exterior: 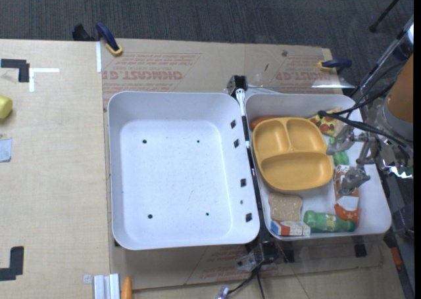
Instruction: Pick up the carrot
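Observation:
The carrot [347,207] looks like the orange piece lying along the right wall of the right bin [376,220]; I cannot make out its outline well. A small green piece [340,158] lies just above it. My gripper [348,156] hangs low over this right side of the bin, just right of the yellow divided plate [293,153]. Its two metal fingers [340,136] stand apart, one toward the back and one toward the front, with the front finger right above the orange piece. Nothing is clamped between them.
A bread slice [286,207], a small carton [289,228] and a green bottle [329,221] lie along the front of the right bin. The left bin [125,225] stands beside it. Blue clamps [108,38] hold the cardboard at the back. A yellow object [4,107] sits far left.

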Motion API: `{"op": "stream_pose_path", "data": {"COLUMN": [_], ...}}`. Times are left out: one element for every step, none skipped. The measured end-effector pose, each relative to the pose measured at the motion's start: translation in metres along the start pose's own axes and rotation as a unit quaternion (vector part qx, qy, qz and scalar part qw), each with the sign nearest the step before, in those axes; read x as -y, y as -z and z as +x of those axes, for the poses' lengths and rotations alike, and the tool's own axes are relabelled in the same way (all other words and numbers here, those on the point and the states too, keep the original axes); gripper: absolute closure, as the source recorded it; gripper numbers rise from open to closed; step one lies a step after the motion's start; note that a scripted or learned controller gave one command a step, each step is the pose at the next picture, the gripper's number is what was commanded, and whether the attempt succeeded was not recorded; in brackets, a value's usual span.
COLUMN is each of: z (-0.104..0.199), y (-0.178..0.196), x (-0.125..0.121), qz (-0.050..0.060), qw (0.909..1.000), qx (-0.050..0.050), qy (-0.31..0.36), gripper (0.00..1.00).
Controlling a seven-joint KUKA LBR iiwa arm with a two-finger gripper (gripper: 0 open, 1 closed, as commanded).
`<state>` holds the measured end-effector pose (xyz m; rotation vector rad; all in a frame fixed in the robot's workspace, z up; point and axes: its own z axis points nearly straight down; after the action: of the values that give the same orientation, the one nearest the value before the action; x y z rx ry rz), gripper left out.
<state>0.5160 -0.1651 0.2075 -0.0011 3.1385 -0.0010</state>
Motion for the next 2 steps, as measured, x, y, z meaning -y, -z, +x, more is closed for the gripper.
{"op": "stream_pose_path", "data": {"z": [-0.079,-0.108], "y": [-0.114,-0.114], "x": [0.031,0.018], "qz": [0.000,0.000], "qw": [0.9974,0.9847], "qx": [0.002,0.001], "qy": [-0.072,-0.174], "gripper": [0.00,0.00]}}
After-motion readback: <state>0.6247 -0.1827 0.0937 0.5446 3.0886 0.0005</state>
